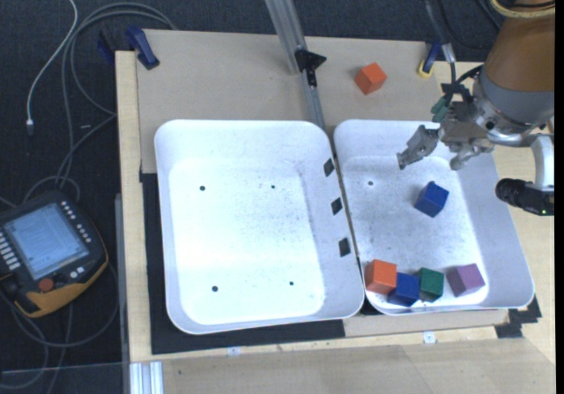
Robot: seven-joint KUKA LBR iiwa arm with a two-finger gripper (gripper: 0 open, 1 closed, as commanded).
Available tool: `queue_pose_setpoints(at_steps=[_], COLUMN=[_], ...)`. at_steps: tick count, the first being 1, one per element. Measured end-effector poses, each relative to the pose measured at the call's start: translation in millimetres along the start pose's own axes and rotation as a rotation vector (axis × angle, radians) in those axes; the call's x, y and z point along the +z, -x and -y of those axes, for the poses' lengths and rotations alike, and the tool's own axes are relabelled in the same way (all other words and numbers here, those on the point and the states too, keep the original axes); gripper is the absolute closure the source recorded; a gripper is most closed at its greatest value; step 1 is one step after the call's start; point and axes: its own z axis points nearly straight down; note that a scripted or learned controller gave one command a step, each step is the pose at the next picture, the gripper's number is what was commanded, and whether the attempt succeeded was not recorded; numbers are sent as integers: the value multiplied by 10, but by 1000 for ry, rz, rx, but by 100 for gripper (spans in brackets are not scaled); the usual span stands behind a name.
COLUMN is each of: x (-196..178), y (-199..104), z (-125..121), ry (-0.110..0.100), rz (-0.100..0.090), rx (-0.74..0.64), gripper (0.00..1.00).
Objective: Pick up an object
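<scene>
Four cubes crowd the right bin's near rim; the spread, empty gripper hangs above the lone blue cube, seemingly the easier target.

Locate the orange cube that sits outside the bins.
In the camera view, the orange cube lies on the bare bench top behind the right bin, just right of the metal pole.

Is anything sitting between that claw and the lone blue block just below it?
Nothing visible does. The gripper hangs just above the blue block in the right bin, with bare bin floor between; the other blocks sit along the near edge.
</scene>
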Motion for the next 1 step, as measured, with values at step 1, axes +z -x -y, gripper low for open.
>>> queue_pose_setpoints(at_steps=[1], x=[578], y=[436], z=[-113], ry=[-6], rz=[1], rx=[3], gripper=[0])
